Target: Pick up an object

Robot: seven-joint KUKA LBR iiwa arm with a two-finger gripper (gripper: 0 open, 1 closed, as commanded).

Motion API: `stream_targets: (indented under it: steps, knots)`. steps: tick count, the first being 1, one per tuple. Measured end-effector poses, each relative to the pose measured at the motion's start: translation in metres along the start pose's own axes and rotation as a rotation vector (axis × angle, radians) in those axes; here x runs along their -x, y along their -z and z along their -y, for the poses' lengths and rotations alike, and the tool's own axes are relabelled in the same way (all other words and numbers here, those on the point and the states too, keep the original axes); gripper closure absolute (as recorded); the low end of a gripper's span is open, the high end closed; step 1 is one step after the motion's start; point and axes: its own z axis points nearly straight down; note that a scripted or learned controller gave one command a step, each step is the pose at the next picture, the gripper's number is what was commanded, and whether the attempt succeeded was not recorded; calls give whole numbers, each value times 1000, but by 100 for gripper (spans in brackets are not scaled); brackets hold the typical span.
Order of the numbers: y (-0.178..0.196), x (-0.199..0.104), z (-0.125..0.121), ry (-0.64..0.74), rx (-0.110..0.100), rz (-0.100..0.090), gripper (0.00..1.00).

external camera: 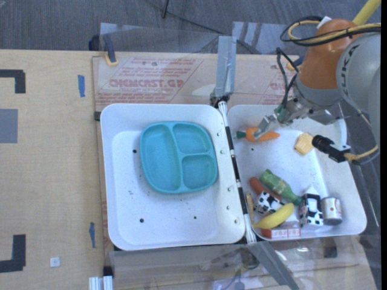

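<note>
Bright, even light falls from overhead, and both white bins (121, 222) nearly wash out, their rims glowing against the bench. Shadows are soft and short: a faint grey edge sits just under the teal tray (179, 157) in the left bin. The arm (357, 65) above the right bin looks slightly blurred. Grain softens small details throughout.
</note>
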Motion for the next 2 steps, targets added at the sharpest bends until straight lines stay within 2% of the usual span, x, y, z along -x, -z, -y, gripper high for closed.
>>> stream_targets:
  steps: [1, 2]
  knots:
    - [-26, 8, 18, 14, 1, 0, 0]
    - [-13, 10, 16, 13, 9, 7, 100]
